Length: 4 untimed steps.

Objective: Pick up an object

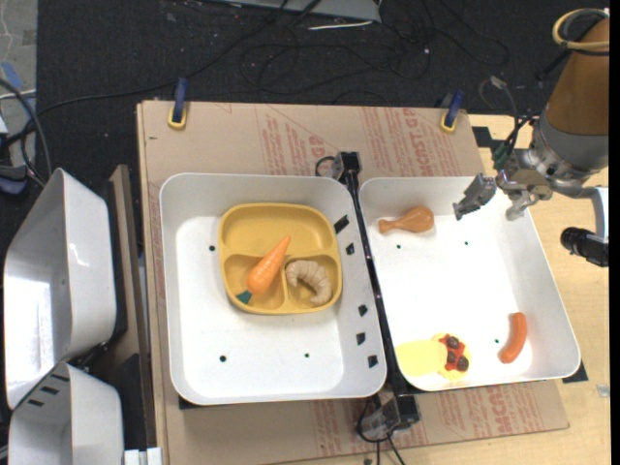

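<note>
Jaws stand open with nothing between them; the gripper (494, 196) hangs over the far right corner of the right bin (542, 289). Just left lies a chicken drumstick (408, 223). A sausage (513, 338) and yellow slice (433, 356) lie near. The left bin's (194, 356) yellow plate (242, 226) holds a carrot (268, 265) and shrimp (312, 279).

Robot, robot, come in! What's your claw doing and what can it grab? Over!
Gripper over right white bin, far edge, holding nothing. Nearest: tan toy drumstick, lying free beside it. Nothing in between.
</note>
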Each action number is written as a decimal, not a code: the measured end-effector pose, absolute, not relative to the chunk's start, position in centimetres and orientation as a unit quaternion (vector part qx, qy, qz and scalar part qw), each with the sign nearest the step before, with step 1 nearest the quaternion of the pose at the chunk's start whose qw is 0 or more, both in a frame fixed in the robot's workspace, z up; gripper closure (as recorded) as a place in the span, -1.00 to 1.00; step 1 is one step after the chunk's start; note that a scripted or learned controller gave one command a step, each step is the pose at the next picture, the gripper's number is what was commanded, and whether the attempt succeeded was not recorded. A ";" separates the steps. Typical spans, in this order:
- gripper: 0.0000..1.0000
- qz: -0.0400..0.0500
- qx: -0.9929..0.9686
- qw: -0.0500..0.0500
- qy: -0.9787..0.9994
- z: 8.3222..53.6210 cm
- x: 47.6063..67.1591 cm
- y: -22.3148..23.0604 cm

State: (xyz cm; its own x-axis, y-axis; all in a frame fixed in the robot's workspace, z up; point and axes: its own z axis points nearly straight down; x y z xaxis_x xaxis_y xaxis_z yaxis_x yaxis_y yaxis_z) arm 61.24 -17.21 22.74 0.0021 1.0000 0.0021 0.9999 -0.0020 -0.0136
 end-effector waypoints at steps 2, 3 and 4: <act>-1.00 0.002 -0.707 0.002 -0.707 17.4 60.8 -17.4; -1.00 0.002 -0.708 0.002 -0.707 11.1 60.3 -17.4; -1.00 0.001 -0.707 0.001 -0.707 9.1 60.3 -17.4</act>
